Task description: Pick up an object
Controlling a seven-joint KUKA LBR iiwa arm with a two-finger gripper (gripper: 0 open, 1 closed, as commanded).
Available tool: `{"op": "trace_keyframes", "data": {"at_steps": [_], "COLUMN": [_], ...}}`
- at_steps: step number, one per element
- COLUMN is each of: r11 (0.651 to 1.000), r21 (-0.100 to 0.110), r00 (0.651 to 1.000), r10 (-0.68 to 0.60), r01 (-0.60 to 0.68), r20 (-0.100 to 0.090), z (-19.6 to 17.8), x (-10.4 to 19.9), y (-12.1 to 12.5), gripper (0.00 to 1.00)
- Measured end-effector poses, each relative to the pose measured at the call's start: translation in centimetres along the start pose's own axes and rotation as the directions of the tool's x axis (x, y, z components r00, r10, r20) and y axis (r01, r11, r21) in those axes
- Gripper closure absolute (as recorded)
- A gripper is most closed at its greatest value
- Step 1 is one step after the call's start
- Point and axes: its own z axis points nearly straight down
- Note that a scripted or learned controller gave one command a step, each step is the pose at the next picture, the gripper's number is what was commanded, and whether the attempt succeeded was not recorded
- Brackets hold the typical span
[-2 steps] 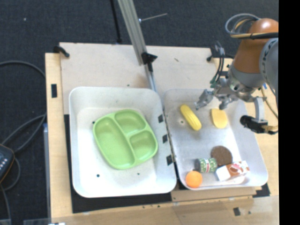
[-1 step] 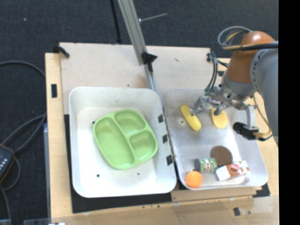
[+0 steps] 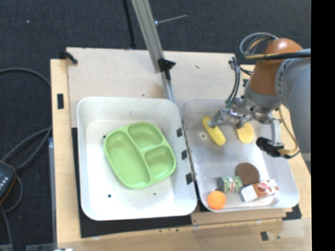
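My gripper (image 3: 230,120) hangs over the far part of the right bin (image 3: 229,156), open, with nothing between its fingers. A yellow banana-shaped toy (image 3: 214,133) lies just below its left finger. Beside the right finger rests a second, rounder yellow piece (image 3: 245,134). Nearer the front of the same bin lie a brown disc (image 3: 247,172), a small green can (image 3: 230,183) on its side, an orange ball (image 3: 216,199) and a red and white carton (image 3: 260,190).
The left bin (image 3: 94,192) holds a green divided plate (image 3: 140,153). A slanted metal pole (image 3: 152,35) rises behind the bins. The grey arm with its orange band (image 3: 272,61) and black cables comes in from the right.
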Motion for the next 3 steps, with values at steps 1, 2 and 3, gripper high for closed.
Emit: {"op": "trace_keyframes", "data": {"at_steps": [1,2,3], "r11": [1.0,1.0,1.0], "r21": [-0.006,0.006,0.01], "r00": [1.0,1.0,1.0], "r10": [-0.001,-0.004,-0.003], "r01": [0.001,0.004,0.003], "r20": [0.003,0.001,0.0], "z": [-1.4,-7.8,-10.3], "x": [-0.1,-0.2,-0.4], "y": [0.2,1.0,1.1], "gripper": [1.0,1.0,1.0]}}
